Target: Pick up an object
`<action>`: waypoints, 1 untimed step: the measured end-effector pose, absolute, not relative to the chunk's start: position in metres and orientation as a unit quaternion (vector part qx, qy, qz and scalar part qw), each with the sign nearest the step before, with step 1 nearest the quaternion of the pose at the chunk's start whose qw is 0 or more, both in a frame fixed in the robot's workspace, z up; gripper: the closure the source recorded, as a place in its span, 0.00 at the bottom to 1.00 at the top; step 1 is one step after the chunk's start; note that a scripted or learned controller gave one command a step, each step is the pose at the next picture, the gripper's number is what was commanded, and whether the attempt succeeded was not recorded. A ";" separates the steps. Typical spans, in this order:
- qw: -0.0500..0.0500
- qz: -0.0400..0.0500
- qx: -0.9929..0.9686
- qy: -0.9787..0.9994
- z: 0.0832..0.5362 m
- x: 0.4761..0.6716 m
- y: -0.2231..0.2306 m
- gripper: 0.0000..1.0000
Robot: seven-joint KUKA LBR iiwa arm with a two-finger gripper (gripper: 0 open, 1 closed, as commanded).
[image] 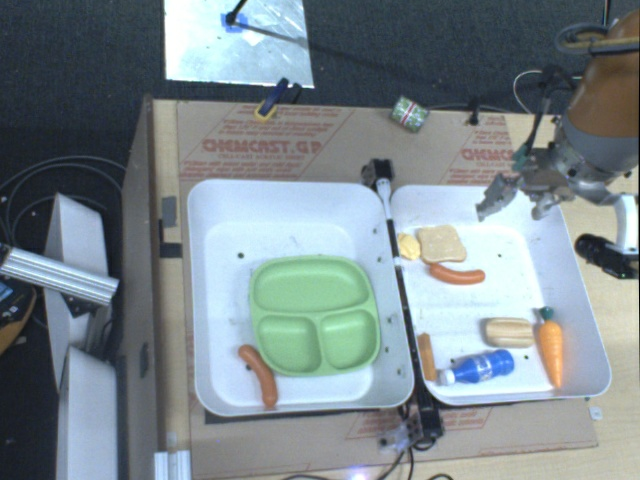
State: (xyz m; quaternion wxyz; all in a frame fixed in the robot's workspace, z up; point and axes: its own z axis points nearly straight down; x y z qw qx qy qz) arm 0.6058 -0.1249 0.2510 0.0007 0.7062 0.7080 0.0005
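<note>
The grey arm with its orange band reaches in from the upper right of the frame, and its two-finger gripper (520,200) hangs over the upper right corner of the right shallow white plastic bin (585,313), its fingers (493,198) spread apart with nothing between them. Below and to the left of the gripper, in the upper left part of that bin, lie a tan slice of toy bread (441,243), a small yellow round piece (408,246) just beside it, and a red-orange toy sausage (457,275) just under the bread. Lower in the same bin sit a beige toy bread roll (508,331), an orange toy carrot with a green top (549,343) at the right, a blue-and-white small plastic bottle (481,367) lying on its side, and a thin orange stick-shaped piece (426,355) along the left wall. The left shallow white plastic bin (225,228) holds a green three-compartment plastic tray (314,313) and a second red-orange toy sausage (260,374) at the tray's lower left corner. Both bins rest on a brown cardboard sheet (290,133) covering the tabletop, with a small green can (409,113) near its upper edge.
</note>
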 end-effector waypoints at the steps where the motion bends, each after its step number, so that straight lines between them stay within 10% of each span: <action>1: 0.001 0.000 0.706 0.708 0.084 0.574 -0.116 0.00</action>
